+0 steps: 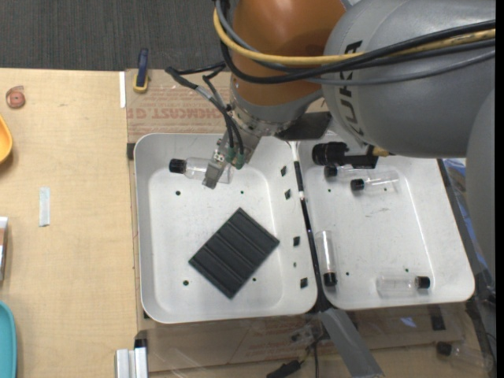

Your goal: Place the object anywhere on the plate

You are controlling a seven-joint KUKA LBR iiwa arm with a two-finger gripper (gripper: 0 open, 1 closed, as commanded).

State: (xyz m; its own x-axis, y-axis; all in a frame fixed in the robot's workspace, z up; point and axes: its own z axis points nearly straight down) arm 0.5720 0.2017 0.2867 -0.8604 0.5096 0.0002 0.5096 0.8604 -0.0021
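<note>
Figure 1. You are looking down on the pincer point(213, 176), which is hanging from the grey arm point(409, 77) over the far part of the left bin point(150, 235). Its tip is overlapping the clear body of vial 1 point(186, 167), the task's thing. This vial is lying on its side on the bin floor, with its black cap pointing away from the pincer toward the view's left. You cannot tell whether the pincer is released or clenched, nor whether it is touching vial 1.

Nearer the camera than the pincer, and apart from both it and vial 1, the black ridged plate point(235, 252) is lying flat and askew in the same bin.

To the view's right of the pincer, the right bin point(449, 235) is holding 3 further vials:
- Vial 2 point(376, 183) is lying about level with the pincer.
- Vial 3 point(326, 254) is lying along the wall nearest the pincer's bin.
- Vial 4 point(402, 285) is lying farthest from the pincer, by the near rim.

Well off to the pincer's other side, the wooden bench point(63, 211) is extending to the view's left edge.
</note>
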